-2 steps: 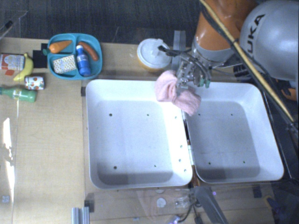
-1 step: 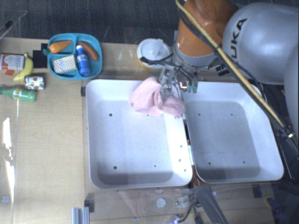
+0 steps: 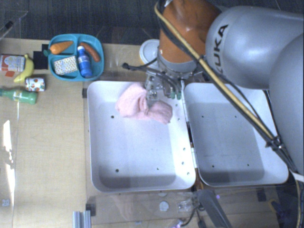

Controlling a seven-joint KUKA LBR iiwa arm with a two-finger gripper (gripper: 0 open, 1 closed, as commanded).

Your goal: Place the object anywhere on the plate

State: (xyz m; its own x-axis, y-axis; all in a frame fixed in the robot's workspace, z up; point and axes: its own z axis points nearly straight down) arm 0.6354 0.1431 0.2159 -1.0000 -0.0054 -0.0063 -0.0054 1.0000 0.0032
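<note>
Camera view looks down on two shallow white bins set side by side on a pale wooden bench [image 3: 47, 141]. A crumpled pink cloth [image 3: 142, 106] lies in the left bin [image 3: 128, 165], near its far edge and toward the wall shared with the right bin [image 3: 237, 151]. The grey arm with its orange band [image 3: 183, 27] reaches in from the right, and its two-finger gripper [image 3: 153, 96] is down on the cloth, about at the middle of its far side, where the fabric dips between two soft mounds. The fingertips are sunk among the pink folds; whether they stand wide or pinch the fabric cannot be told. A round white plate [image 3: 149, 51] sits beyond the left bin on the bench, mostly hidden behind the arm. Further left stands a blue divided tray [image 3: 97, 63] holding toy food, and beside it a yellow banana [image 3: 26, 68], a small printed can [image 3: 35, 84] and a green bottle [image 3: 19, 95] lying flat.
</note>
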